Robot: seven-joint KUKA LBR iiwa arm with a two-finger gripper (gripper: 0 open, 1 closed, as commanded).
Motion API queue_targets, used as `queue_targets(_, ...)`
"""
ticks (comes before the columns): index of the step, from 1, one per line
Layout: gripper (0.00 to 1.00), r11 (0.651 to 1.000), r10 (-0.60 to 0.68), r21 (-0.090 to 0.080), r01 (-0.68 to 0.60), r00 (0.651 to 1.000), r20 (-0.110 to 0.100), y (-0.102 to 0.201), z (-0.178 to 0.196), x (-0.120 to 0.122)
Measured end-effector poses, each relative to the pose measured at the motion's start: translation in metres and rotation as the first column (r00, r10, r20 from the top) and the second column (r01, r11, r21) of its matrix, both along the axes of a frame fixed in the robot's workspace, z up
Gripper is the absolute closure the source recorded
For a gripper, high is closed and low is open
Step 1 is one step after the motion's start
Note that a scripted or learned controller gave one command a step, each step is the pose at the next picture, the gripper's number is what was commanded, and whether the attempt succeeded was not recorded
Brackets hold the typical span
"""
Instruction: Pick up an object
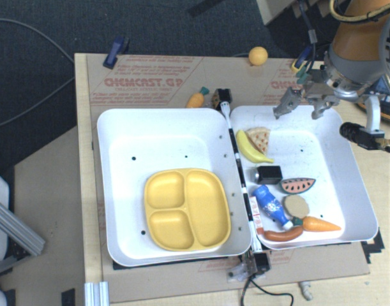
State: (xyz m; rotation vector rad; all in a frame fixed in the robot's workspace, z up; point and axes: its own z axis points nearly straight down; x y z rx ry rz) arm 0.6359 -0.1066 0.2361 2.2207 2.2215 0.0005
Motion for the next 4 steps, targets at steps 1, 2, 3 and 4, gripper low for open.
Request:
queue_targets(1, 0.0, 1.0, 0.001, 0.002, -0.001, 1.0, -0.004, 0.04, -0.053, 0.013)
queue_targets(2, 0.0, 1.0, -0.003, -0.001, 0.003, 1.0, -0.003, -0.031, -0.15, -0.066)
queue_targets(3, 0.0, 1.0, 0.001, 0.0, -0.001, 1.0, 0.001, -0.012, -0.151, 0.031)
queue_targets(4, 1.0, 1.0, 0.001, -0.002, -0.001, 1.0, 0.004, -0.012, -0.141, 0.032)
